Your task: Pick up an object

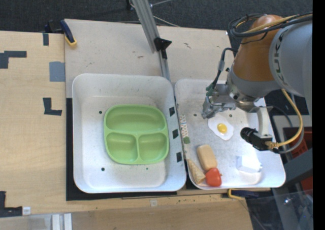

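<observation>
Camera view: nearest the lower edge, inside the right bin (274,175), a red tomato (214,177) is seen touching the lower end of a tan bread roll (206,157), with a second bread piece (196,171) lying just beside it along the bin's left wall. A white crumpled object (249,164) lies near the bin's lower right corner. Farther up, a fried egg (221,129) is laid flat near the middle of the bin, apart from the roll.

The gripper (212,108) is positioned just above and to the left of the egg, with its lower end close to the egg's upper edge. Whether the fingers are open or closed cannot be told, and nothing can be made out between them. Above it, the grey arm with its orange band (259,61) is seen entering from the right.

In the left bin (81,122), a green divided plate (136,133) is set near the centre. Beyond both bins, a metal pole (144,13) is seen crossing the bench (111,46).
</observation>
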You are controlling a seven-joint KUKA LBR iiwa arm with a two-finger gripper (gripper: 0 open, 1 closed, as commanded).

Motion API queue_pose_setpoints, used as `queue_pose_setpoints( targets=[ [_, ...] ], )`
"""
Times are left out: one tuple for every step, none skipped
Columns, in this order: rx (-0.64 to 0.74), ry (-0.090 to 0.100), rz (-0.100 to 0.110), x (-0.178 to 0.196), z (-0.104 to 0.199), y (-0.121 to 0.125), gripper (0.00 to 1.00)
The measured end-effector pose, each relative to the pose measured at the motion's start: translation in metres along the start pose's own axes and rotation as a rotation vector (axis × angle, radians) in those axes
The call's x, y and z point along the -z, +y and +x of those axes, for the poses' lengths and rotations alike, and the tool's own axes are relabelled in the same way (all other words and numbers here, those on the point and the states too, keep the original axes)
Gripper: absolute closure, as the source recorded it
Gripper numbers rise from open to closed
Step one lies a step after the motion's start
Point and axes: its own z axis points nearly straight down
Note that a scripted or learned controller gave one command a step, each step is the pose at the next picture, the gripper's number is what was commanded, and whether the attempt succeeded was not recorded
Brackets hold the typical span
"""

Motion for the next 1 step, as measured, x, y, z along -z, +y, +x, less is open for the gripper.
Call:
queue_pose_setpoints(
  targets=[
    [0.002,0.0,-0.001,-0.0051,0.0607,0.0139,1.0]
  ],
)
